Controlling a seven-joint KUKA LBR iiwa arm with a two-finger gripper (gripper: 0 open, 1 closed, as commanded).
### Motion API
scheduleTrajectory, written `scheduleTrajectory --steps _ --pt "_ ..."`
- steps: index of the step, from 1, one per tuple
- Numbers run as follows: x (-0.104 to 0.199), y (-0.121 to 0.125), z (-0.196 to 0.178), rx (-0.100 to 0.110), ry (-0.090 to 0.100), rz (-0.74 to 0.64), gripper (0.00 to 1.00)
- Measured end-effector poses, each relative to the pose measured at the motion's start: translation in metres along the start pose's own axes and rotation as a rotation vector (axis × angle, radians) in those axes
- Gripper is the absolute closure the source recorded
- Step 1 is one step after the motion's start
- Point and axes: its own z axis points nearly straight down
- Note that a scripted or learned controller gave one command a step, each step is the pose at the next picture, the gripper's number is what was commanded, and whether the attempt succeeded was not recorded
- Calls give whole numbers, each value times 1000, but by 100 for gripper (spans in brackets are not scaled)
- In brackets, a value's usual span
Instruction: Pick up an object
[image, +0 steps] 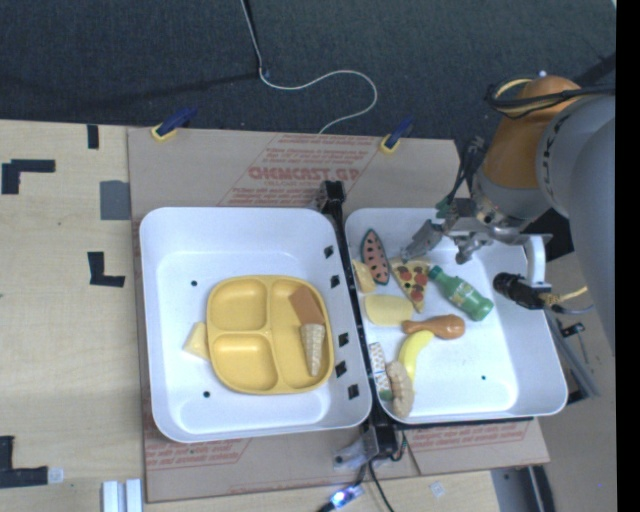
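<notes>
My gripper (441, 248) hangs over the back of the right bin (520, 395), open, with nothing between its fingers. Just below it lie a pizza slice (412, 279) and a green bottle (463, 296). A watermelon slice (373, 256) lies to its left by the bin wall. Further forward are a pale yellow block (386, 309), a chicken drumstick (437, 326), a banana (412, 352) and a bread piece (400, 390).
The left bin (170, 250) holds a yellow divided plate (250, 335) with an ice cream cone (312, 338) lying in it, and a yellow wedge (194, 341) beside the plate. A black divider (345, 290) runs between the bins. The arm's grey body (585, 170) rises at the right.
</notes>
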Motion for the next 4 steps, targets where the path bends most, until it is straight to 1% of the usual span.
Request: scheduleTrajectory --steps 1,2,4 --pt "1 0 54 -3 -1 -1 0" --pt "2 1 40 -7 0 -2 100" --pt "18 9 -53 -10 0 0 100"
